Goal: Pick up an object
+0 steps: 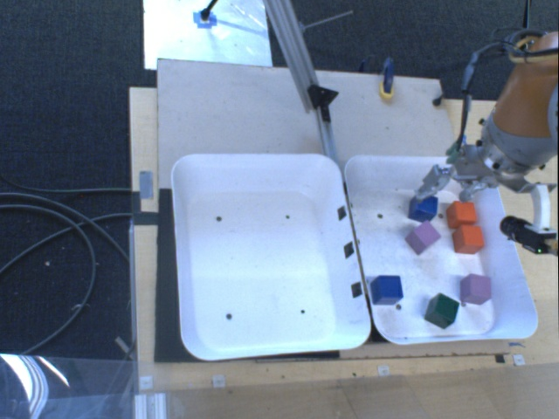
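The tool (454, 178) hung over the far part of the right bin (384, 182), just above a blue cube (424, 207). Orange cubes (464, 226), purple ones and a green cube (442, 310) lay nearby.

The arm (524, 103) has a rounded orange band above a grey wrist. A thin dark cable (476, 64) loops along its side. The hand (454, 177) is pale grey metal with slim fingers, and a black stub (522, 231) juts out below it.
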`<state>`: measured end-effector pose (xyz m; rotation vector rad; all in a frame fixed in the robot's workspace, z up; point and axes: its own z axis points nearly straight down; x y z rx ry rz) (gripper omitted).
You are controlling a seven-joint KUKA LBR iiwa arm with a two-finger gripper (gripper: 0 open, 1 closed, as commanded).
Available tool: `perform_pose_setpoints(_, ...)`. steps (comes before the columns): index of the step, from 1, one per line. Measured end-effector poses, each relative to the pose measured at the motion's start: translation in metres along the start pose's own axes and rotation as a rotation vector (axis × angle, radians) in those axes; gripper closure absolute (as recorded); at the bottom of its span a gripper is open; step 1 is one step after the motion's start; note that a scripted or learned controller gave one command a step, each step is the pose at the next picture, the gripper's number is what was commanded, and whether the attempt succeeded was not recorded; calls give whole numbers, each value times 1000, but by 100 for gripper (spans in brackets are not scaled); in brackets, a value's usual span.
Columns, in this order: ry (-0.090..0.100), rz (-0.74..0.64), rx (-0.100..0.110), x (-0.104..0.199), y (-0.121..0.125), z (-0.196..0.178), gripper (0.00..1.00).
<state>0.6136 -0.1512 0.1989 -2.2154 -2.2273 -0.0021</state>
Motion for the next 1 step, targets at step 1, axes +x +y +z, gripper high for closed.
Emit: perform_pose_setpoints(1, -2, -2, -4, -28, 70, 50, 0)
